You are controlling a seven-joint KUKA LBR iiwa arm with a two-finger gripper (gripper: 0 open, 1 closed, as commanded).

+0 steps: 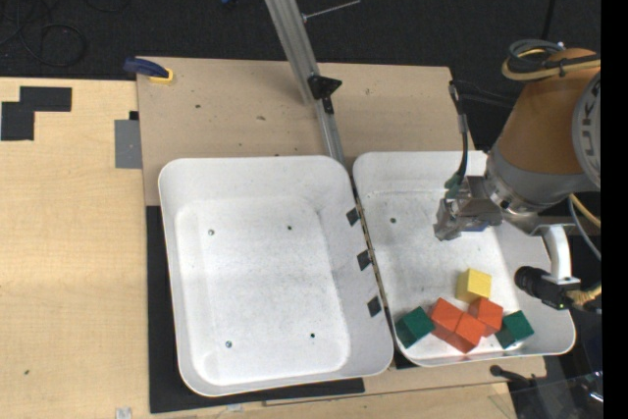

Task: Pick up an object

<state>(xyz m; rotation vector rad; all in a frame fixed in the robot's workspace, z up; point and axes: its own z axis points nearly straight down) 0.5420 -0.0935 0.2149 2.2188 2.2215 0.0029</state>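
Observation:
The right bin [412, 174] holds a cluster of blocks near its front right corner: a yellow cube [478, 284], two orange-red blocks [454, 321] [488, 314], and two dark green blocks [413, 325] [514, 328]. My gripper [457, 221] hangs over the middle of the right bin, behind and a little left of the yellow cube. It is apart from all the blocks. Nothing shows between its fingers, and their spread is too small to make out.
The left bin [186, 182] lies beside the right one, with black clips [364, 259] along the shared rim. A slanted aluminium rail [290, 25] rises behind the bins. The wooden bench [69, 211] extends to the left.

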